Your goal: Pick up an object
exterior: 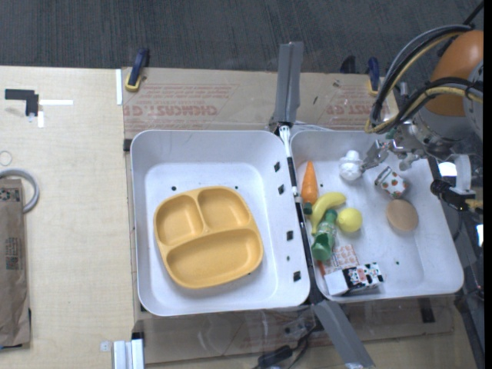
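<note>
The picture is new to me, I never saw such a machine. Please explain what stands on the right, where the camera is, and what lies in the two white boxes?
One camera looks down on a bench at a slant. On the right is a robot arm, grey with an orange band; its gripper hangs over the right bin. I cannot tell whether it holds anything. That bin contains a carrot, a banana, a lemon, a green bottle, a small white figure, a tan disc, a spotted cup and a printed box. The left bin holds a yellow divided plate.

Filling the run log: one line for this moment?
arm: over right bin | gripper: above white object | yellow plate: left bin
</note>
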`<state>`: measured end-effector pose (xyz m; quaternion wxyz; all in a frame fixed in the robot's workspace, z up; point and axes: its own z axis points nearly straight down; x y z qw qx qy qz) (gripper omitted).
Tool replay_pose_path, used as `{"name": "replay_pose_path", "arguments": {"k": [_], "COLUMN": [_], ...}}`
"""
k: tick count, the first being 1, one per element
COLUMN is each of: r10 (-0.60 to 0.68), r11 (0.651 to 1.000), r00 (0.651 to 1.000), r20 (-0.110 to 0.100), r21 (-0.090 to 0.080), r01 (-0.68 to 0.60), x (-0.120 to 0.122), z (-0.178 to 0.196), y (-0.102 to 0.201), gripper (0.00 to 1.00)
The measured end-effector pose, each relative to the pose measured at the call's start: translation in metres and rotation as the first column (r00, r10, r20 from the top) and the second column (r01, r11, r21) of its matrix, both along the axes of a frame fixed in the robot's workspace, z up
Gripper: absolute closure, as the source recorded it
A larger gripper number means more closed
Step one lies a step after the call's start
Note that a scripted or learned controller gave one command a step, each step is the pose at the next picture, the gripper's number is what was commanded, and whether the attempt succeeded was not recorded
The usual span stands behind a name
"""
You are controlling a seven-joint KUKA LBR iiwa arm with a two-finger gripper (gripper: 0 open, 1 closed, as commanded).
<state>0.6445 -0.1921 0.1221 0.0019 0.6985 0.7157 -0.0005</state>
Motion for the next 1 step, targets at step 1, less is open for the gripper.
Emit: {"name": "replay_pose_path", "arguments": {"k": [1], "r10": [-0.225], "r11": [0.974], "r00": [0.974], "r20": [-0.002], "r21": [0.004], "r01": [0.225], "x": [-0.0568], "z": [0.0243], "y": [-0.0290], "gripper": [0.00]}}
